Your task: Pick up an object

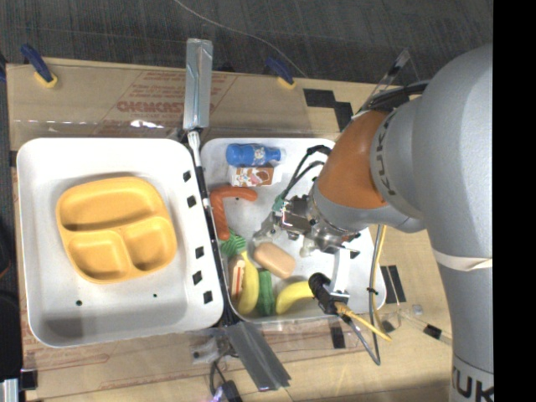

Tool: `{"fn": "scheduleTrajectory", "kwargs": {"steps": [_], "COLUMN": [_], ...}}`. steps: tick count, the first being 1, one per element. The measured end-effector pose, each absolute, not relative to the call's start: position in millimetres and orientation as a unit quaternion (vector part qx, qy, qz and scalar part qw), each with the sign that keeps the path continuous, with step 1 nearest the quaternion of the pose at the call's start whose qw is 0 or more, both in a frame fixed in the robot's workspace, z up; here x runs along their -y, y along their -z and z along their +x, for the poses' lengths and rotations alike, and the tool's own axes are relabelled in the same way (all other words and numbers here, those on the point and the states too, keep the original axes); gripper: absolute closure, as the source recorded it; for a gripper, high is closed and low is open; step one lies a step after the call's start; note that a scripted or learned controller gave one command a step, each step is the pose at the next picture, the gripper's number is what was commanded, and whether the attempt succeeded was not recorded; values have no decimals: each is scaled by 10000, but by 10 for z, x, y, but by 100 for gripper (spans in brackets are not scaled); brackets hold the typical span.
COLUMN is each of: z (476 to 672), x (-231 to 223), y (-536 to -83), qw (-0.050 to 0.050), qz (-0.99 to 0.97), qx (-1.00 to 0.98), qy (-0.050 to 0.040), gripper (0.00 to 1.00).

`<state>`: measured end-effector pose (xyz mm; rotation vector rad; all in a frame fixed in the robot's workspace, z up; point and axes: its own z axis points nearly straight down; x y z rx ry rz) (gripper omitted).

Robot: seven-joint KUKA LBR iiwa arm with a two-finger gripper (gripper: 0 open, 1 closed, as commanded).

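Aim matters: we should centre the gripper (283, 223) over the tan bun (275, 260) just below it in the right bin (297, 151), though we cannot tell whether it is open or closed. We count one bun, one blue bottle (251, 154), one carton (251, 176), one banana (293, 296) and one yellow tray (113, 224).

The bench (100, 86) bears two white bins (33, 224) side by side.

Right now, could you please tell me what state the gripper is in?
Gripper: cannot be told; it sits low in the right white bin, just above the tan oval toy.
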<state>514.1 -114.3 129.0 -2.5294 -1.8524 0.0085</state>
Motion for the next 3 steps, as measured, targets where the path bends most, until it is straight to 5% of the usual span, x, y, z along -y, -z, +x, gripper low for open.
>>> {"fn": "scheduleTrajectory", "kwargs": {"steps": [1,2,3], "z": [4810,4822,4794], "x": [1369,1366,614], "y": [-906,-973,-2770], "qw": [12,20,-5], "qz": [-8093,-8073,-8378], "qx": [5874,5901,5460], "qy": [1,-6,6], "gripper": [0,100,100]}}
